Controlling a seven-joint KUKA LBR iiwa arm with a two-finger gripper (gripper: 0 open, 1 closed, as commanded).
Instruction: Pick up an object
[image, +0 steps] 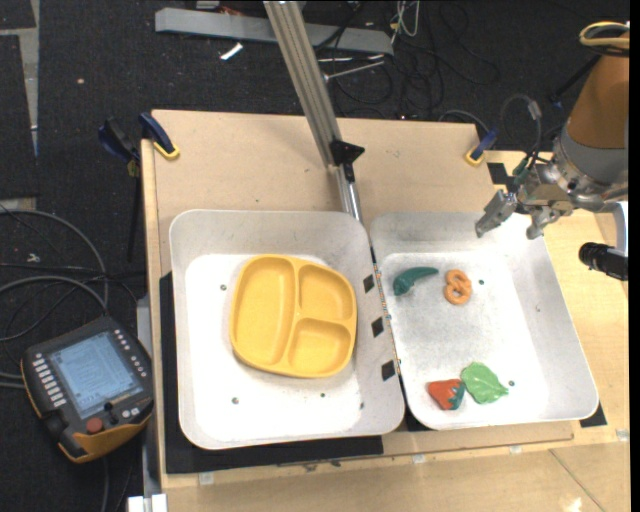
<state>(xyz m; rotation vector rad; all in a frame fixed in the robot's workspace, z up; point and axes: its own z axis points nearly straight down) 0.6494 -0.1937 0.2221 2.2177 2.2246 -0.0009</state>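
Gripper (513, 217) hangs over far right corner of right bin (560, 340), fingers spread, nothing between. Nearest pick: orange pretzel (458, 287), down-left of fingertips, near. Teal piece (412, 281) just beyond, long axis roughly across bin. Red-green items (470, 387) at near edge, well apart.

Wooden bench (250, 160); dark cabled floor (60, 240)

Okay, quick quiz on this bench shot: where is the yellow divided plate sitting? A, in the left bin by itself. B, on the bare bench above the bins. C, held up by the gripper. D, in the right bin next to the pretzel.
A: the yellow divided plate lies flat in the left bin, while the orange pretzel and the other small items are in the right bin.
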